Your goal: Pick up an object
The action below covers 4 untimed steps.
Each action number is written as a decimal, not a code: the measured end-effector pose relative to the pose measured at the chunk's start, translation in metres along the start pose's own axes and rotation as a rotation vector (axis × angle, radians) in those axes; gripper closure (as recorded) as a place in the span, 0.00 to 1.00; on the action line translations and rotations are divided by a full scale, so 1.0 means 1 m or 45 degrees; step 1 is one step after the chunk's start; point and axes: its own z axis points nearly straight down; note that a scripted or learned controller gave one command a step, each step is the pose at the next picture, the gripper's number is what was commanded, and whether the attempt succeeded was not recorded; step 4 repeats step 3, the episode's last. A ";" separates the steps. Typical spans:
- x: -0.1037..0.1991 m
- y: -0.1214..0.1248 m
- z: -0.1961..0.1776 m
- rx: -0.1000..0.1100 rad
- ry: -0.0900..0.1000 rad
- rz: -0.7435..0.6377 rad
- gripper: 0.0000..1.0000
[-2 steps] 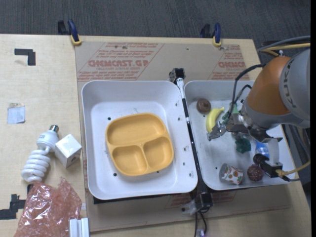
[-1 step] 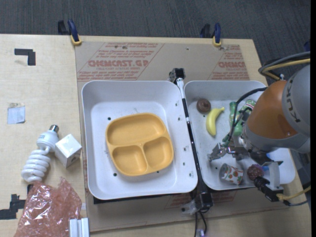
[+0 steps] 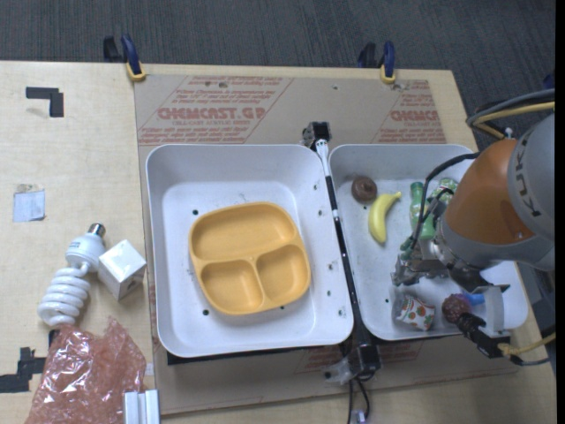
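Two white bins: the left bin (image 3: 168,237) holds one yellow divided tray (image 3: 250,257), well off from the gripper (image 3: 408,270), which hangs low in the right bin (image 3: 371,316). Nothing looks lifted yet; whether its tips are parted I cannot tell. One banana (image 3: 380,216) lies just beyond them, one crumpled wrapper (image 3: 413,313) just below, one brown lump (image 3: 364,187) farther off.

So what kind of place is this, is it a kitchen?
Probably not a kitchen; more likely a robot lab. A robot arm reaches over two white bins on a workbench with clamps holding a board. The banana and yellow plate look like practice things.
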 end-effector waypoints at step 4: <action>0.006 0.049 0.008 0.002 -0.001 -0.003 0.00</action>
